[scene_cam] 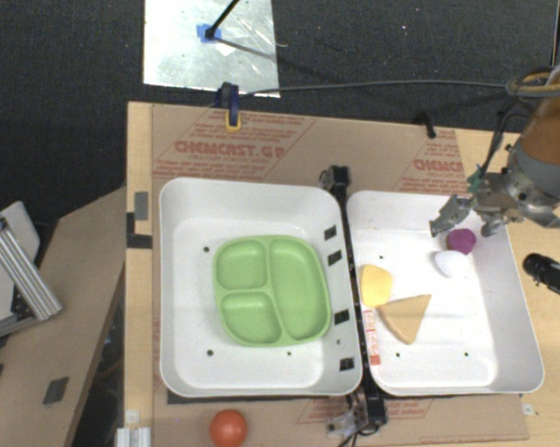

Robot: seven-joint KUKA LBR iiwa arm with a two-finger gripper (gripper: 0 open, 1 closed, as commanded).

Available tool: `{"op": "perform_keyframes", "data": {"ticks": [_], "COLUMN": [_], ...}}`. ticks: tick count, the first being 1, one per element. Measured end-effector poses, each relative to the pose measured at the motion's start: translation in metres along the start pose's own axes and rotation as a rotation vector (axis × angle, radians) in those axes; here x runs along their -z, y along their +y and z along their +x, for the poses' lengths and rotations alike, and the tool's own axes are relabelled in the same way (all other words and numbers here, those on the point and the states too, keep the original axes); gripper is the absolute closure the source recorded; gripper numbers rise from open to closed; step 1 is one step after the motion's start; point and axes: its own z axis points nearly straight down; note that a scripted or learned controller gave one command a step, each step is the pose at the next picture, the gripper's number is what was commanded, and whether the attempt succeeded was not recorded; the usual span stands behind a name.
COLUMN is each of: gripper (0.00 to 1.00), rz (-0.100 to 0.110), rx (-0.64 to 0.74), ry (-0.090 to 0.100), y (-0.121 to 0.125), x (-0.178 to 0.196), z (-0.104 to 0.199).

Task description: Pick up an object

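Lying under both bins, a brown cardboard sheet (265,143) carries red print reading "CHEMCAST GP", once along its far left part and again, partly cut off, at its far right. Two shallow white bins sit side by side on the counter (93,256). The left white bin (180,288) holds a light green plastic tray with three compartments (271,290). The right white bin (506,353) holds a small round purple object (462,241), a white egg-shaped object (451,263) just in front of it, a yellow rounded block (375,285) near the bin's left wall, and a tan wedge-shaped piece (406,316) touching the yellow block. The grey arm with its orange band (548,137) reaches in from the right edge, its wrist tilted down toward the far right corner of the right bin. The gripper (467,215) hangs just above the purple object; its fingers look spread apart, with nothing between them. An orange ball (227,429) rests on the counter in front of the left bin.
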Motion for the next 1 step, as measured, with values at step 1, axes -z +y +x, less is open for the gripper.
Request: {"op": "perform_keyframes", "data": {"ticks": [1], "gripper": [0.00], "rz": [-0.010], "rx": [0.002], "ry": [-0.002], "y": [0.0021], "x": [0.0051], "z": [0.0001]}}
